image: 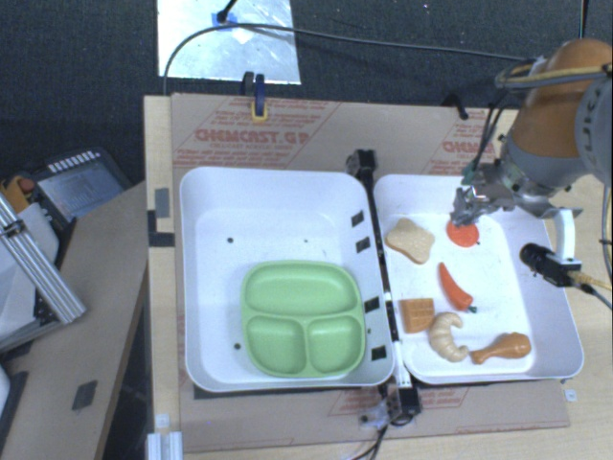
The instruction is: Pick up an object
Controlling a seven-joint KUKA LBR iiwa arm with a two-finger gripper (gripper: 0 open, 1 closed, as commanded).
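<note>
The claw (466, 209) hangs low over the far part of the right bin (551, 353), its dark fingers pointing down at a round red-orange piece, perhaps a tomato slice (465, 235), which lies on the bin floor directly beneath the tips; whether the tips touch it cannot be told, and the fingers are too small and dark to say how far apart they stand. Nothing is seen gripped between them. The grey arm (556, 132) with its orange band comes in from the right edge. In the same bin, a slice of bread (412, 241) lies to the left of the red piece, a red chili pepper (455, 287) lies nearer the middle, and along the near side sit a square cracker (417, 314), a croissant (448, 336) touching it, and a chicken drumstick (502, 348). The left bin (206, 257) holds a green divided plate (302, 316) with three compartments. Both bins rest on a cardboard sheet (287, 132) laid over the worktop (91, 353). A yellow clamp (259, 99) grips the sheet's far edge, a shiny metal plate (230, 27) lies beyond it on dark carpet, and a black cable (383, 41) runs across the background.
</note>
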